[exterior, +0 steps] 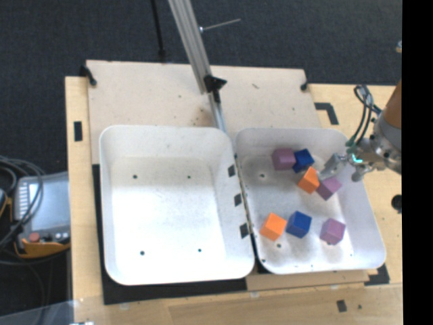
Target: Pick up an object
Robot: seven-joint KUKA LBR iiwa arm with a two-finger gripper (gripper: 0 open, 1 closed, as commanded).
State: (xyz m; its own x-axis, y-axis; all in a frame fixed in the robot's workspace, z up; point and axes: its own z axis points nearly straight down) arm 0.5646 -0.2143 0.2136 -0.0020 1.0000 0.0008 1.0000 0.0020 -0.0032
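Purple cube (332, 231) sits tilted; no long axis.

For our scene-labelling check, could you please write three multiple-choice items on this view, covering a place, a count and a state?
1. Which bin holds the cubes?
A. right bin
B. left bin
C. both

2. How many purple cubes are there?
A. one
B. three
C. five

3. Where is the gripper?
A. over the left bin
B. at the right bin's far right rim, by a purple cube
C. off the bench

Answers: 1 A, all cubes lie in the right bin. 2 B, purple cubes at. 3 B, the gripper hangs beside that cube.
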